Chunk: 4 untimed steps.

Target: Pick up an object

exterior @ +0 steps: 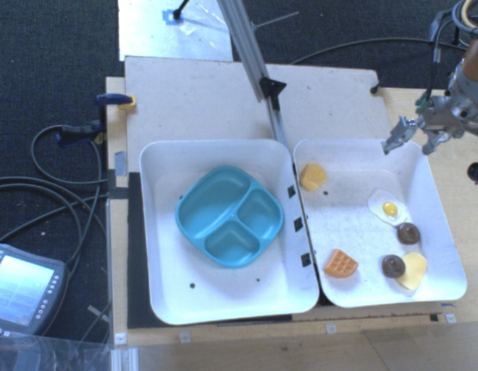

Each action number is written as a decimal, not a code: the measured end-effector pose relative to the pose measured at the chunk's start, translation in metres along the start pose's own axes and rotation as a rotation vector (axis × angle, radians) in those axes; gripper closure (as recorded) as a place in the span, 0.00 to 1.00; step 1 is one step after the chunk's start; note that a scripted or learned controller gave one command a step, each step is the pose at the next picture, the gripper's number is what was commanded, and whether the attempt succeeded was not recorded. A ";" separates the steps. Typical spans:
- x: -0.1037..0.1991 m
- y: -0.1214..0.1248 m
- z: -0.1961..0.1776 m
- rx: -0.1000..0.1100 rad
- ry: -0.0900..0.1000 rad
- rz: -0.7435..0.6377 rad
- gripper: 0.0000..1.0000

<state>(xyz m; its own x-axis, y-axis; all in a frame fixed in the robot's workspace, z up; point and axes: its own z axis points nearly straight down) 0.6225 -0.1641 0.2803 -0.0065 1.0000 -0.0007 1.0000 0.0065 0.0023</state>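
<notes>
gripper [413, 136] hovering over right bin's [436, 199] far rim | fingers seemingly spread, gripping nothing | fried egg [387, 208] lying below

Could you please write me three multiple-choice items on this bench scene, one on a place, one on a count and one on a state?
1. Where does the blue divided plate lie?
A. left bin
B. right bin
C. on the bare bench

2. How many brown doughnuts lie in the right bin?
A. none
B. two
C. four

3. How do the gripper's fingers stand?
A. shut on the waffle
B. shut on the fried egg
C. open, with nothing between them

Answers:
1 A, the plate sits inside the left bin.
2 B, one doughnut lies by the fried egg, another nearer the front.
3 C, the fingers are spread over the bin's back rim.
</notes>
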 end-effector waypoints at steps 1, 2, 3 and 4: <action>0.000 0.000 0.000 0.000 0.000 -0.001 0.00; 0.004 0.000 0.042 0.003 0.000 0.000 0.00; 0.001 -0.005 0.085 0.004 0.000 0.006 0.00; 0.002 -0.003 0.148 0.006 0.001 0.006 0.00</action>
<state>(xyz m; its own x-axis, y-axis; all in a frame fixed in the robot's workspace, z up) 0.6201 -0.1622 0.1327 -0.0002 1.0000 0.0003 1.0000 0.0002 -0.0038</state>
